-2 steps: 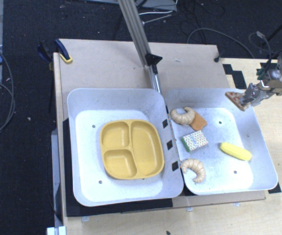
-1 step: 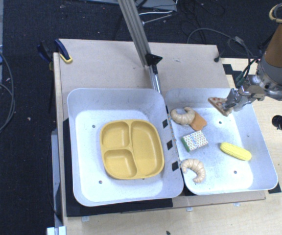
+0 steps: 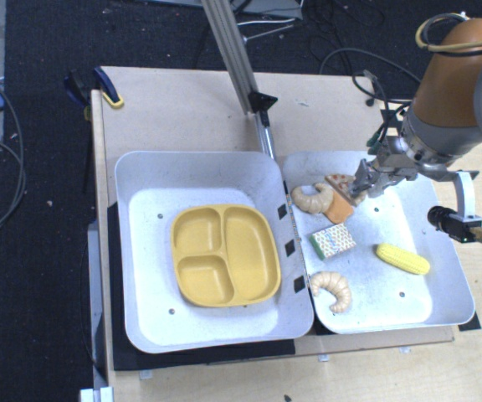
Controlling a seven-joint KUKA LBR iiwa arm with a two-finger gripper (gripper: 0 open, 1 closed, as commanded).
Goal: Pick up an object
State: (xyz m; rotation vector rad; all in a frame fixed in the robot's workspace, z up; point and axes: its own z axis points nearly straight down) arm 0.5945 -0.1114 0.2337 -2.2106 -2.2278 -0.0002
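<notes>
Right bin [image 3: 442, 304]: gripper [image 3: 360, 188] low at the upper left corner, right beside a pizza slice [image 3: 339, 182] and an orange block [image 3: 338, 209]. Finger state: cannot tell. Croissant [image 3: 311, 198] adjoining. Corn cob [image 3: 403, 259], checkered block [image 3: 334, 240], second croissant [image 3: 331, 288] lie apart. Left bin [image 3: 141, 249] holds a yellow divided plate [image 3: 224, 254].

Robotics lab: grey/orange arm [image 3: 454, 99] over wooden bench [image 3: 174, 111] w/ two white bins [image 3: 141, 224], cables on dark floor, aluminium mast [image 3: 228, 36].
</notes>
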